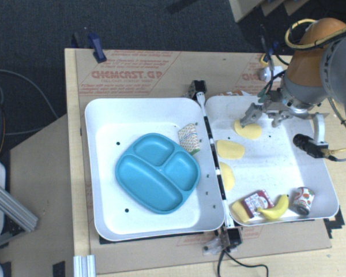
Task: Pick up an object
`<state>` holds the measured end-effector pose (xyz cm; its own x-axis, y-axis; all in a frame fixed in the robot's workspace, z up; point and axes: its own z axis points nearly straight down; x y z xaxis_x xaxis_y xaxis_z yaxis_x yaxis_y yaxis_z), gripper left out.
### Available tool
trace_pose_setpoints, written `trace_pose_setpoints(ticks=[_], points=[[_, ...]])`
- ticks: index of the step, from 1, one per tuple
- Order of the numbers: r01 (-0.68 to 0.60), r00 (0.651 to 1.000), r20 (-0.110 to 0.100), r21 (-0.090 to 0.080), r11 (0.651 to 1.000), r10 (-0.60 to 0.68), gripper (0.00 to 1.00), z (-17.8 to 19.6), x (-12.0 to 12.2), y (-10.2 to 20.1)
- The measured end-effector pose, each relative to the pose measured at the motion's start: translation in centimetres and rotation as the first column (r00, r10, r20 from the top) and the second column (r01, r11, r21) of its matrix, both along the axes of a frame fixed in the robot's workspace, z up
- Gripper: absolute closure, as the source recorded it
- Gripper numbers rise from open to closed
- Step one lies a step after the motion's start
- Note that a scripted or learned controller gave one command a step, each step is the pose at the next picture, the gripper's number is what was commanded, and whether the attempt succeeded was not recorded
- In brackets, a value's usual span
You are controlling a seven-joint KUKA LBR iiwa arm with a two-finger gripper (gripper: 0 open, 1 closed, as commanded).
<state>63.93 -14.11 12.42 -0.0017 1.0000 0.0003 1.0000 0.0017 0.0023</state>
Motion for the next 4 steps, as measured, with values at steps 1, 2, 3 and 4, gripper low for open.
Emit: trace_pose_setpoints(ticks=[1, 2, 3, 4], points=[[0.0, 1.0, -0.002, 0.0, 1.0, 0.0, 0.0, -3.9, 0.1, 2.5], [0.001, 1.0, -0.001, -0.001, 1.0, -0.001, 0.0, -3.9, 0.4, 3.6], [0.0, 1.0, 0.0, -0.001, 1.0, 0.0, 0.0, -3.9, 2.8, 3.8], [0.0, 1.0, 0.004, -0.003, 1.0, 0.0, 1.0, -2.9, 2.8, 3.8]])
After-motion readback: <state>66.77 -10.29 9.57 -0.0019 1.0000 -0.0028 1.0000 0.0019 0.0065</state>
